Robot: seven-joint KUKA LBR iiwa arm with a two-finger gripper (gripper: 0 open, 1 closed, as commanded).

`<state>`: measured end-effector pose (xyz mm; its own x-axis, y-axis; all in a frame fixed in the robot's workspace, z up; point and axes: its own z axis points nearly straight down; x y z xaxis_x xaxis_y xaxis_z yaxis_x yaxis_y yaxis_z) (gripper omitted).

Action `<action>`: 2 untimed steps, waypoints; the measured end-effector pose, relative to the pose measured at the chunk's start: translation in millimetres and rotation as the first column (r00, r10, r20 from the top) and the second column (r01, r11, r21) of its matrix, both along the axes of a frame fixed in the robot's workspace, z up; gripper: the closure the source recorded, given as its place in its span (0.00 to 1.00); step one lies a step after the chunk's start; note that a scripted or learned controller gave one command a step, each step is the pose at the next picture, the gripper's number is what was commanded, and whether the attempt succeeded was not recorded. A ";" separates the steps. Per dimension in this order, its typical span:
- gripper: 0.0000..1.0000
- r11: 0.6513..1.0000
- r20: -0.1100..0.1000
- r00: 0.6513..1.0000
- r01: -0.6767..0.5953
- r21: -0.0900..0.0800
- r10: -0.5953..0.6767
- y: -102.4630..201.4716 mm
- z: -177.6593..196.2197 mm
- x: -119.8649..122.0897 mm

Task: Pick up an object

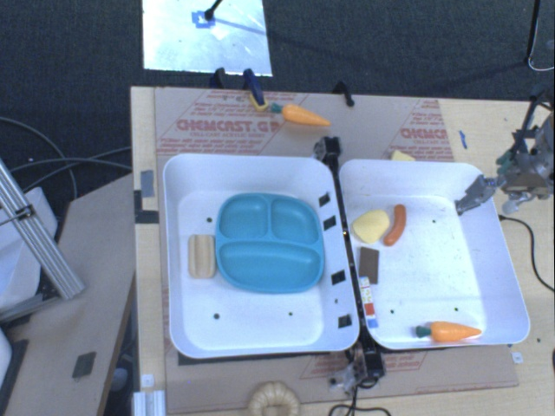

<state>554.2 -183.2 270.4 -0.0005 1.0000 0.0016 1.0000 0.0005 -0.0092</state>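
Observation:
The right bin (507, 271) holds a yellow lumpy piece (370, 225), a red-orange sausage (395, 224), a dark brown block (368, 264) and an orange carrot (448, 331) near its front rim. My gripper (492, 203) hangs over the bin's far right corner, well to the right of the sausage. Its fingers (473, 196) are spread with nothing between them. In the left bin (178, 198) lie a blue divided plate (269, 242) and a tan flat piece (201, 256).
A second carrot (299, 115) lies on the cardboard behind the left bin. A small yellow item (401, 155) sits just behind the right bin's rim. A narrow white, red and blue strip (370, 306) lies by the divider. A tan ring (273, 399) rests at the front edge.

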 end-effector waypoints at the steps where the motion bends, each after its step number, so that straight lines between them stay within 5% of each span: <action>1: 0.00 1.000 0.011 1.000 -0.003 -0.002 0.003 0.6 6.1 2.1; 2: 0.00 1.000 0.007 1.000 -0.002 -0.001 0.002 10.9 -49.0 1.1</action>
